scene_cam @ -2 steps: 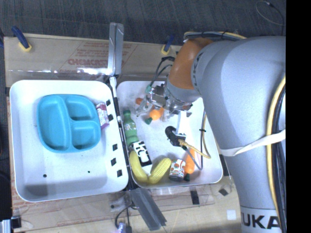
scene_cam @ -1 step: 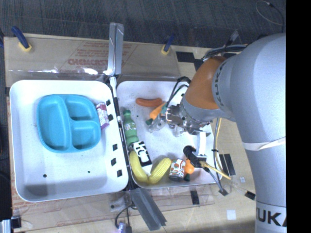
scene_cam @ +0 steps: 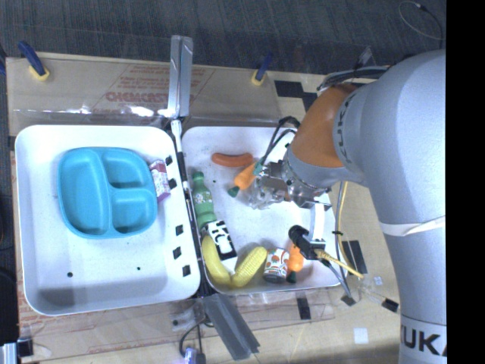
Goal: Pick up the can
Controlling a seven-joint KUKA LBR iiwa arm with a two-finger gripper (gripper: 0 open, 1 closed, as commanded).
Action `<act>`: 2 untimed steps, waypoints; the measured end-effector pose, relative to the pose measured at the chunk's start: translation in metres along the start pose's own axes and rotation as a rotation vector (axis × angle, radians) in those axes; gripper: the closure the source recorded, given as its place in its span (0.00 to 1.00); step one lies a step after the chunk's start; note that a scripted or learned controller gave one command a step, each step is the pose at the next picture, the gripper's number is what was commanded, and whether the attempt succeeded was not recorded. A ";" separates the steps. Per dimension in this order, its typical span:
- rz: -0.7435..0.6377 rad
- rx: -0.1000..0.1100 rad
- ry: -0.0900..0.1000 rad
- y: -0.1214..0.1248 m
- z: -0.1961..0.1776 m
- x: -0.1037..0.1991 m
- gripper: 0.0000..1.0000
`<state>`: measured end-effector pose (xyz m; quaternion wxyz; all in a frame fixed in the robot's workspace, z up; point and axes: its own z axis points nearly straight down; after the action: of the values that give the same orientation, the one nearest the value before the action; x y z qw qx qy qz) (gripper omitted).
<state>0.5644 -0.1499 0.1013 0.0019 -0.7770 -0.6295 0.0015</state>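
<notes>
Reaching in from the right side of the frame, the grey arm [scene_cam: 394, 150] holds its gripper [scene_cam: 264, 189] over the middle of the right bin [scene_cam: 208, 144]. The gripper is metallic and a little blurred, so I cannot tell whether it is open or closed. The can [scene_cam: 276, 265], with a white and red label, is at the lower right of this bin, close to the lower wall and well apart from the gripper; whether it stands or lies I cannot tell. It is between an ear of corn [scene_cam: 251, 266] on its left, which it touches or almost touches, and a small orange thing [scene_cam: 296, 259] on its right. Left of the corn lies a banana [scene_cam: 211, 264], curved along the lower left corner. A green bottle [scene_cam: 202, 197] with a black label lies along the left wall of the bin, its cap toward the top of the frame. In the upper part of the bin there is a sausage [scene_cam: 233, 158], and just below it a carrot [scene_cam: 245, 176], which is just beside the gripper. The left bin [scene_cam: 91, 279] holds a blue divided tray [scene_cam: 106, 192] in its upper half, and a small purple and white thing [scene_cam: 160, 179] is between the tray and the bin's right wall.
</notes>
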 end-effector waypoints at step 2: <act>-0.145 -0.005 -0.001 -0.067 -0.187 0.028 1.00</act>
<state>0.5059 -0.1092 0.2885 -0.0002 -0.7294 -0.6841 0.0002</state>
